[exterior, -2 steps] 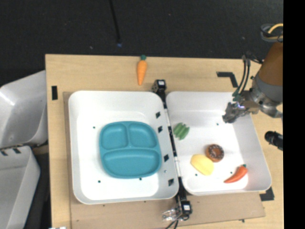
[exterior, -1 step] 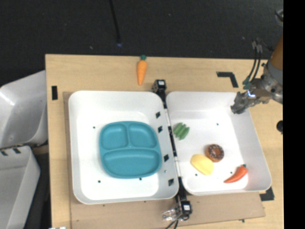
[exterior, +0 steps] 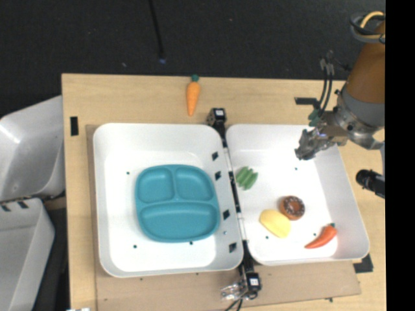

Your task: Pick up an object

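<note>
Counter (exterior: 78,102), light wood, carrying two shallow white bins side by side. You have the left bin (exterior: 110,238) holding a teal divided plate (exterior: 176,203), lying flat near the bin's middle. Take the right bin (exterior: 343,193) as your landmark for the rest.

Inside the right bin, near its left wall: a green leafy piece (exterior: 246,177). Toward its front: a yellow piece (exterior: 275,223), with a brown round piece (exterior: 292,207) touching or just beside it on the side toward the bin's right wall. At the front right corner: an orange-red pepper (exterior: 322,237), lying tilted.

Outside the right bin, on the bare counter beyond its back left corner: a small orange carrot (exterior: 192,96) with a green top, lying loose.

Gripper (exterior: 306,149): you see it over the right bin's back right part, well apart from all four pieces in that bin. Nothing shows between its fingers; how wide they stand you cannot tell from this view.
</note>
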Controlling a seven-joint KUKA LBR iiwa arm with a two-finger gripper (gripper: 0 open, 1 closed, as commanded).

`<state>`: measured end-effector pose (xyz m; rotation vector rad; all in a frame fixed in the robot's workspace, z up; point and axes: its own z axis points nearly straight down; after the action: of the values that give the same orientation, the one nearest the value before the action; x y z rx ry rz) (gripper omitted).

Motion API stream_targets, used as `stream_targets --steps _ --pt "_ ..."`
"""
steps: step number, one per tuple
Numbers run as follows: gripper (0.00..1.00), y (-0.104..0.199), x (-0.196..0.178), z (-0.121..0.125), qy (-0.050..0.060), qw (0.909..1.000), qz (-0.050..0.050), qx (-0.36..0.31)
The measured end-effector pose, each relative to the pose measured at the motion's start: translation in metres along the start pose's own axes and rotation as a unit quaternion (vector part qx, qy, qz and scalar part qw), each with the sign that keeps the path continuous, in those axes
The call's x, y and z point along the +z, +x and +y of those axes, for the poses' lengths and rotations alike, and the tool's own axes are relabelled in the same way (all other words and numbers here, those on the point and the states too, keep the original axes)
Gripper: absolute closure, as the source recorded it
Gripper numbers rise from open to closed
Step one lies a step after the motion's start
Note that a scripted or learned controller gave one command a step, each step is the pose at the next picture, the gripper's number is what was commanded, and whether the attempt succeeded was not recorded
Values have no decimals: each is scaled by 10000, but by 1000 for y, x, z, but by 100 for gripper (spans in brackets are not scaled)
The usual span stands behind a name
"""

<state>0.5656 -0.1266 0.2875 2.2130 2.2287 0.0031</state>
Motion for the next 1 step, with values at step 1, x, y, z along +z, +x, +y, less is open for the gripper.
stream_targets --steps 1 --pt "100 55 -3 -7 3 10000 -1 0"
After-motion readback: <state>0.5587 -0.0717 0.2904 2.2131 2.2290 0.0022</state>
